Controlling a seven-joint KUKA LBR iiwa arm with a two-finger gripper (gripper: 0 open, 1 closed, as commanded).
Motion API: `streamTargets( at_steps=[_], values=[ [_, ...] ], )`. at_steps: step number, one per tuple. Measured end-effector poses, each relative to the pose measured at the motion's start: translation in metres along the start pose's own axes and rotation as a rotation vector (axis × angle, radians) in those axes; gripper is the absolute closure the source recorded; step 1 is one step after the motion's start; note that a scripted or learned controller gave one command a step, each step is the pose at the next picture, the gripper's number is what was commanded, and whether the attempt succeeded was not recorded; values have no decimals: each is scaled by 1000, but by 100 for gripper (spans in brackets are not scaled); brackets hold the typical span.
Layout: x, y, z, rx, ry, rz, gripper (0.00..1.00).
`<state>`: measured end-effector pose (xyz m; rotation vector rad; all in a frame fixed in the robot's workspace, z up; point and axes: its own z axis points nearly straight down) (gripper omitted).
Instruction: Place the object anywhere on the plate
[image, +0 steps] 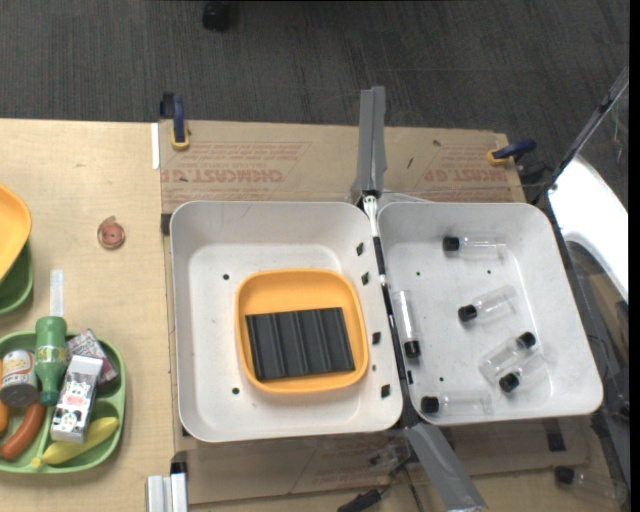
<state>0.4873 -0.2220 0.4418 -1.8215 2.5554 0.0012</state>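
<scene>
Hand's grip — cannot tell; clear vials (487, 303) lie scattered in right bin (560, 262), orange plate (300, 284) sits in left bin (203, 300).

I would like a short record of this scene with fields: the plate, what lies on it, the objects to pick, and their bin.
plate: orange plate, square with rounded corners, in the left bin
on plate: dark ribbed rectangular object
objects to pick: six clear vials with black caps, such as one vial, lying scattered
their bin: right bin
bench extras: green tray of toy food at far left
</scene>
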Motion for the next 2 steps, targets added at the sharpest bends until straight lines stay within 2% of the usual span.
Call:
streamTargets(
  at_steps=[2],
  values=[
    [0, 9, 120, -3, -1, -640, 0]
  ],
)
